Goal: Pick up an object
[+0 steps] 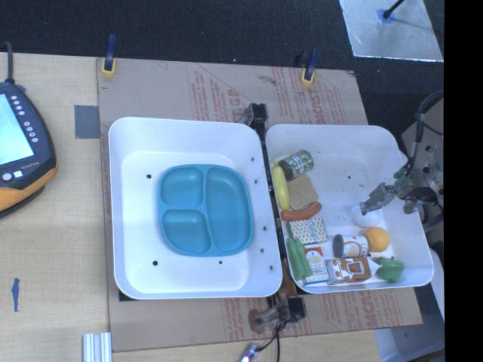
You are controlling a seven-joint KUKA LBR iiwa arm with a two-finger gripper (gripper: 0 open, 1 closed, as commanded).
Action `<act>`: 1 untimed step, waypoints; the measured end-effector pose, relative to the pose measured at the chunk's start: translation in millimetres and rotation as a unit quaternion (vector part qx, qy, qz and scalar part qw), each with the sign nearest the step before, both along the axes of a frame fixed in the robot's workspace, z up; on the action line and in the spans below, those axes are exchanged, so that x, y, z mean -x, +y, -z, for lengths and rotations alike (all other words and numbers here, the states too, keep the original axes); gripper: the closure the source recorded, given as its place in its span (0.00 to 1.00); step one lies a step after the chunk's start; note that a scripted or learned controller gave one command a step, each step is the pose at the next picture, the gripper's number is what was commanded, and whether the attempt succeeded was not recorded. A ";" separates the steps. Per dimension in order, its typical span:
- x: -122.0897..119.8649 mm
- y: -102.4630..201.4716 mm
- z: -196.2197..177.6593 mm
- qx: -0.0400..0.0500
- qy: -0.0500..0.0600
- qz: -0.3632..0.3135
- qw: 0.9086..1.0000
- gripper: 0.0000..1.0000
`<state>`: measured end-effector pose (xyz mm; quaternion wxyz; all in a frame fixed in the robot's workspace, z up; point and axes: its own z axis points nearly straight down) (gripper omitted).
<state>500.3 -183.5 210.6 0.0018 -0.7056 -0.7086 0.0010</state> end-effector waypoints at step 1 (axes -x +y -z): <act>8.4 -20.9 119.6 0.000 0.000 -0.001 1.000 0.00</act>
